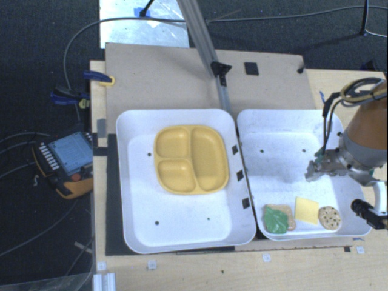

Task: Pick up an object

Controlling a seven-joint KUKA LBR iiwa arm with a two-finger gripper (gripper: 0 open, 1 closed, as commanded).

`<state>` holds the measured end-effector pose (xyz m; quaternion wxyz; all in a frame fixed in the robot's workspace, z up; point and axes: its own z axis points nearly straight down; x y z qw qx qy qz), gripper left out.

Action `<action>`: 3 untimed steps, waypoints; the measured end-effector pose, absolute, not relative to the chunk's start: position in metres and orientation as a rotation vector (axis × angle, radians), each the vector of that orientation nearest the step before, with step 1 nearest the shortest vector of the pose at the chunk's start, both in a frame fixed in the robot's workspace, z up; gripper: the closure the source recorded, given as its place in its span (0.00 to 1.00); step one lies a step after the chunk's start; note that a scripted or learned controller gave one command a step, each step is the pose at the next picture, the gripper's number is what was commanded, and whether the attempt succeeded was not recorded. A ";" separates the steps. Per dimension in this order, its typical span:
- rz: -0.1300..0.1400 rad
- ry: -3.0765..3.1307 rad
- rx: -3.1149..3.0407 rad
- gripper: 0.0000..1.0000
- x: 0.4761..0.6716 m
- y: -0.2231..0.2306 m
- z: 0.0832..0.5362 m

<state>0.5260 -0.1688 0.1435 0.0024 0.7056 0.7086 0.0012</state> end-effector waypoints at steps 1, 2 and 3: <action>0.005 2.220 2.214 1.00 0.521 -0.175 0.192; 0.007 2.222 2.210 1.00 0.526 -0.177 0.256; 0.004 2.232 2.210 1.00 0.528 -0.132 0.255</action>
